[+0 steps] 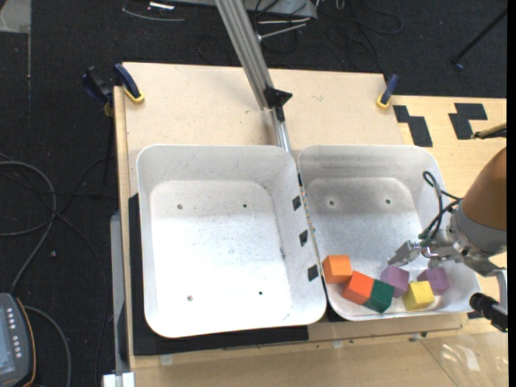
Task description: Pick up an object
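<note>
Blocks (377,285) are crowding the lower-right bin's (355,168) front wall; the hand (415,252) is hovering just above, grip state unclear.

Pincer (413,251) hovers, seemingly just above purple block (395,279) in right bin (363,168).

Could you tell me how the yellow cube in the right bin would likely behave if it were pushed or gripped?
The small yellow cube looks rigid and flat-faced, so it would probably slide, not roll. It lies near the white bin's front wall, touching a purple block, so a push may jam it or shift that neighbour. It seems light.
</note>
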`<state>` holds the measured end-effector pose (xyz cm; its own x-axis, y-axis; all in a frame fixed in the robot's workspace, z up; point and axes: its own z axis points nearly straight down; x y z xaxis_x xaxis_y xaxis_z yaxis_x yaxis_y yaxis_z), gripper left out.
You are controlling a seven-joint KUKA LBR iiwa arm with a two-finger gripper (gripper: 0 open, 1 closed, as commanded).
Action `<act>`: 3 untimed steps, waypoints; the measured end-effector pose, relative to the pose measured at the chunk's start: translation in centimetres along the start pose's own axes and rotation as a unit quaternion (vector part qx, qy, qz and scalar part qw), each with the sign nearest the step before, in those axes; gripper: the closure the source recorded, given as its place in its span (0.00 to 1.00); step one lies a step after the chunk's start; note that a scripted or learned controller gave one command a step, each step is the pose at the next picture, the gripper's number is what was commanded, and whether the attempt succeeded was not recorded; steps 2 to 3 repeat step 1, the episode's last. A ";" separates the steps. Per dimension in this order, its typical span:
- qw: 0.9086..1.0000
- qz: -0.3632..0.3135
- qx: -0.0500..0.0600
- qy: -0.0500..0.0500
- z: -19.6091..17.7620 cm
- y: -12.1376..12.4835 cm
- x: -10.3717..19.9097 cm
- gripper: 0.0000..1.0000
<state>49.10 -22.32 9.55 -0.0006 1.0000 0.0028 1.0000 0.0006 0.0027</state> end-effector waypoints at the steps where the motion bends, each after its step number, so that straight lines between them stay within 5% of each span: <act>1: 1.000 -0.004 -0.001 -0.002 -2.5 5.4 4.3 0.00; 3: 1.000 -0.004 -0.001 -0.002 -2.5 5.4 4.3 0.00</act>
